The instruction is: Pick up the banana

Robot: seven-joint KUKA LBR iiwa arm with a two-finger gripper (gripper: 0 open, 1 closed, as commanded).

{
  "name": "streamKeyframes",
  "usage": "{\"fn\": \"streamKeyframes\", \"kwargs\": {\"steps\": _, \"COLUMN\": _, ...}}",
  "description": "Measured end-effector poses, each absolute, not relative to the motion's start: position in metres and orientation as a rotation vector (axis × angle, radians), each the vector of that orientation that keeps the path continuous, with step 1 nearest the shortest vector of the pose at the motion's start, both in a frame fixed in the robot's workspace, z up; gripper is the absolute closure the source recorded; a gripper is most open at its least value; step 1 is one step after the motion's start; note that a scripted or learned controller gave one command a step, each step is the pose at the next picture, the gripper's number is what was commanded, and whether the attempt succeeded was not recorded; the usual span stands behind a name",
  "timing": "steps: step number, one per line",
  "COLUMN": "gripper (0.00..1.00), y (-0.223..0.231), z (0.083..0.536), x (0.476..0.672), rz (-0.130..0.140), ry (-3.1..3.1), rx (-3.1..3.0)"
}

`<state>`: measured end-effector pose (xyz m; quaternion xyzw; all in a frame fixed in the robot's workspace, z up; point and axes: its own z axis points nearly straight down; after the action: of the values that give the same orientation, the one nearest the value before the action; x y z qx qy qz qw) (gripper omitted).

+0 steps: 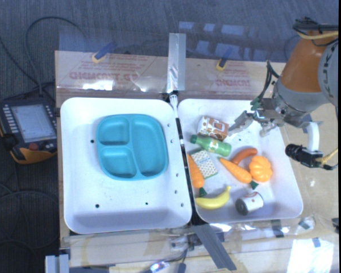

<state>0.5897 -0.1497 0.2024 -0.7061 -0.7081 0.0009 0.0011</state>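
You see the yellow curved banana (pixel 213 198) lying near the front edge of the right white bin (pixel 287 175), just beside a small grey can (pixel 249 203). The two-finger gripper (pixel 253 121) hangs above that bin's back edge, its fingers spread apart with nothing between them, well apart from the banana. A blue divided plastic tray (pixel 131 145) sits in the left white bin (pixel 79 198).

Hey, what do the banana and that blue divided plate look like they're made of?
The banana looks like a smooth moulded plastic toy: even yellow colour, slight sheen, no bruising. The blue divided plate also seems to be plastic with a matte to satin finish: uniform turquoise, soft rounded compartment ridges. Neither can be confirmed from appearance alone.
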Motion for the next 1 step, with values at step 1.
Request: {"fn": "streamKeyframes", "kwargs": {"steps": 1, "gripper": 0.0, "y": -0.152, "z": 0.1667, "x": 0.5973, "rz": 0.003, "ry": -2.155, "rx": -2.281}}
